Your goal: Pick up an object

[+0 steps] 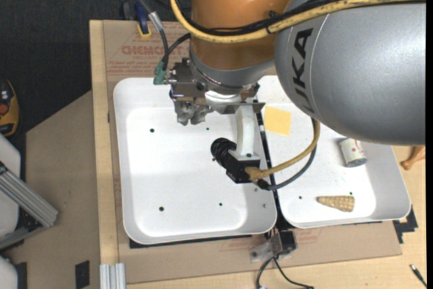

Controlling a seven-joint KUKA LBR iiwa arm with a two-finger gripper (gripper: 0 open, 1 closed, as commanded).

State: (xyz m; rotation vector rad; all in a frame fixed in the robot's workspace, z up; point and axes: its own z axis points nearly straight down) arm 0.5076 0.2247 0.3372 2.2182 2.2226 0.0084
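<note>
My gripper point(192, 116) hangs over the far part of the left bin point(169, 179), mostly hidden under the orange wrist band and the grey arm. Nothing is visible beneath it on the bin floor. In the right bin point(382, 196) lie a flat yellow square like a cheese slice point(278, 120) near the divider, a small white and grey can point(352, 151) on its side, and a tan waffle cone point(336, 202) near the front edge. The arm covers the far part of the right bin.
A black connector on a yellow cable point(230, 160) hangs from the wrist over the bins' shared wall. The bins rest on a brown board point(105, 145). A blue clamp point(143, 20) sits at the board's far left corner.
</note>
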